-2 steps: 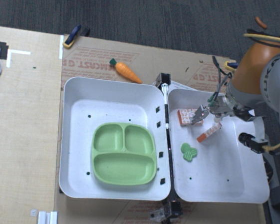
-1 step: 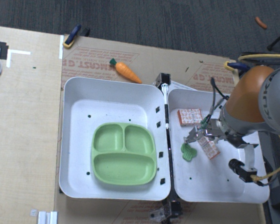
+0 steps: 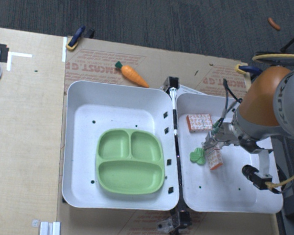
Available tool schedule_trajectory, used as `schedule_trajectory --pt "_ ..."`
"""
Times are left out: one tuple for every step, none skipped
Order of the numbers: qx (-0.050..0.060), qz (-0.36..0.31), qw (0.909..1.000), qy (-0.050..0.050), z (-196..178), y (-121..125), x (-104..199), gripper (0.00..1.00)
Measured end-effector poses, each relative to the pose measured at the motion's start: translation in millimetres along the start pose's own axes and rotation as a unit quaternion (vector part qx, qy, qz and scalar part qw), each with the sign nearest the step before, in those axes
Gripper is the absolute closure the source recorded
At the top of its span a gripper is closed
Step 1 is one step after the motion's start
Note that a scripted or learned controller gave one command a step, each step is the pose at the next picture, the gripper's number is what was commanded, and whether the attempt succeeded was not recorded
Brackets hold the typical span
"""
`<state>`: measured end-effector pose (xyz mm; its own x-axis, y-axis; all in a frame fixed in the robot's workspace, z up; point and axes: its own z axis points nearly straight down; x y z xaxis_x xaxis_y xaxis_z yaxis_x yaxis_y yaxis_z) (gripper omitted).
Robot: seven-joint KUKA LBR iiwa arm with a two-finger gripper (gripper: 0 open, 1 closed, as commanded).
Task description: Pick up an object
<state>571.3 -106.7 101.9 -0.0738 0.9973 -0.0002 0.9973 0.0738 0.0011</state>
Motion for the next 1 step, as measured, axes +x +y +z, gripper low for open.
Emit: schedule_trajectory --pt "0.001 0.113 0.9936 0.0 -90.1 -88.4 70.6 1.0"
